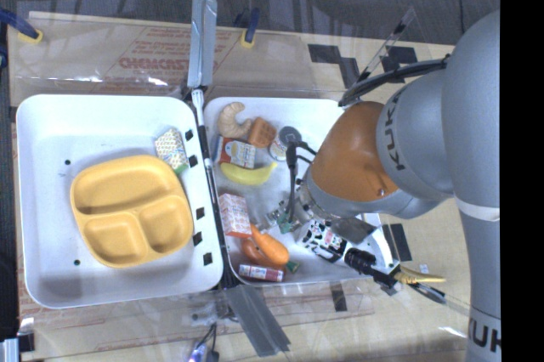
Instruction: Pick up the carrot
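The orange carrot (269, 249) lies near the front of the right bin (319, 107), with green at its right end. It rests between a red and white packet (235, 214) and a red tube (261, 273). My gripper (286, 215) hangs under the orange wrist band, just above and to the right of the carrot. The wrist hides most of it. I see nothing held in it.
Further back in the right bin lie a banana (248, 174), a croissant (229, 118), a small carton (240, 154) and a black and white item (325, 239). The left bin (34, 182) holds a yellow divided plate (130, 207) and a small packet (172, 149). The arm covers the right bin's right half.
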`<state>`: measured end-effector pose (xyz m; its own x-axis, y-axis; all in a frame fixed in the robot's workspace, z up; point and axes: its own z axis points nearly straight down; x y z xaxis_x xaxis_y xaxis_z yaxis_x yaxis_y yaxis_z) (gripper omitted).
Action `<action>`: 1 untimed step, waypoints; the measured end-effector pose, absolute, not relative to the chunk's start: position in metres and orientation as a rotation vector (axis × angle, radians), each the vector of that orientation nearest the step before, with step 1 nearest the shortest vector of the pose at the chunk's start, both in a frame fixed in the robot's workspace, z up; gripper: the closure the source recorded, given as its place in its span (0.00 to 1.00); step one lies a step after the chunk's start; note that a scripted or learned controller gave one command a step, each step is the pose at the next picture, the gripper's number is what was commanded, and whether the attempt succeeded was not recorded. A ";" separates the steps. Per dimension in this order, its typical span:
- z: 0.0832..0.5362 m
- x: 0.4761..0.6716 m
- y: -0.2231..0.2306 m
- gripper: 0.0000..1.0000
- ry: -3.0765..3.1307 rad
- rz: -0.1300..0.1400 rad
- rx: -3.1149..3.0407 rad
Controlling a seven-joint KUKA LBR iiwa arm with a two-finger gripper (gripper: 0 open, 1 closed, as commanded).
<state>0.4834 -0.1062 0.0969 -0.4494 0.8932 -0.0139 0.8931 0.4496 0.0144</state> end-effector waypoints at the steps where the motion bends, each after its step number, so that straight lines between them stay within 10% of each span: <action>1: 0.090 0.478 -0.098 0.00 2.832 0.001 1.366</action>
